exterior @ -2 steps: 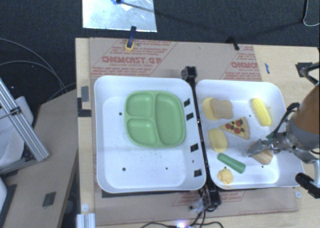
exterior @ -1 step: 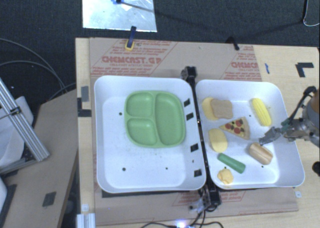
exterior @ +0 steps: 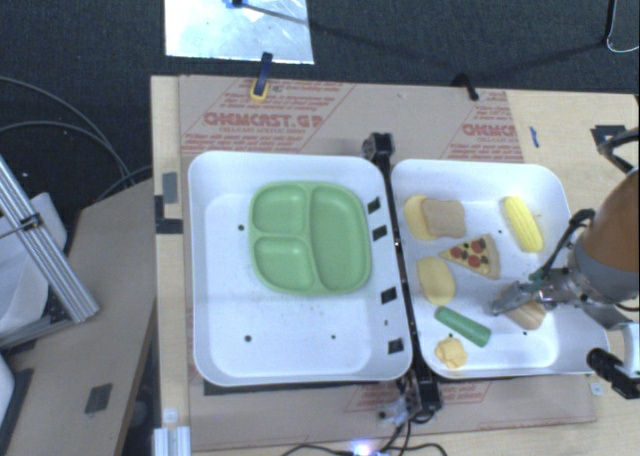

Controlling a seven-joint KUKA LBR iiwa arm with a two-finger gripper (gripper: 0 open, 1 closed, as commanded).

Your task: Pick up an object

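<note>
the gripper [exterior: 510, 299] hangs low in the right bin [exterior: 545, 184], at about four o'clock from that bin's middle, its fingers stretched toward nine o'clock. whether the jaws are apart or together i cannot tell; they blur into a tan bread-like piece [exterior: 527, 316] lying right under them. that piece looks the likely target: probably light, stiff moulded plastic, smooth and a bit slippery, not fragile. the best hold would be across its narrow width, low down near the bin floor.

close neighbours crowd it: a green cylinder [exterior: 462, 326] at eight o'clock from the gripper, a pizza slice [exterior: 474, 255] at eleven, a yellow potato-like lump [exterior: 436, 280] further at nine, and a corn cob [exterior: 522, 223] at twelve (room to spread is tight).

the bin floor is glossy white, so things may slide when nudged. the left bin [exterior: 215, 284] carries a green divided plate [exterior: 306, 237]. both bins sit on a cardboard sheet [exterior: 400, 114].
</note>
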